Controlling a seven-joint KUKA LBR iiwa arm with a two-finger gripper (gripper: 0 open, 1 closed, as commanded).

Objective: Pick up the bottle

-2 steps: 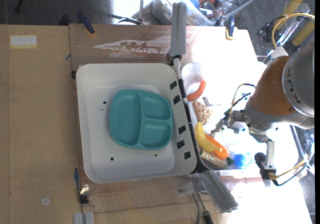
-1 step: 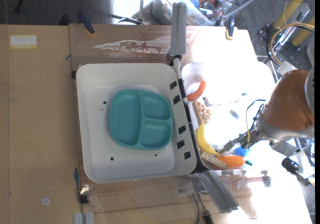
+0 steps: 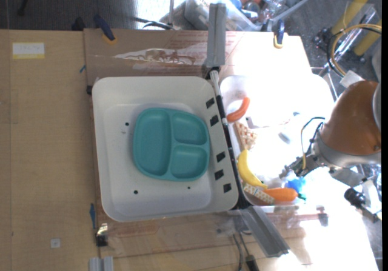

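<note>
We saw the gripper (image 3: 295, 170) low in the right bin (image 3: 267, 91); we could not tell its state. We could not pick out the bottle, so nothing looked lifted.

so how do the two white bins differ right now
The left bin is evenly lit and holds one teal divided plate. The right bin is washed out by glare and holds several small things, among them a banana and an orange sausage-shaped toy. Both are shallow, white, side by side.
</note>
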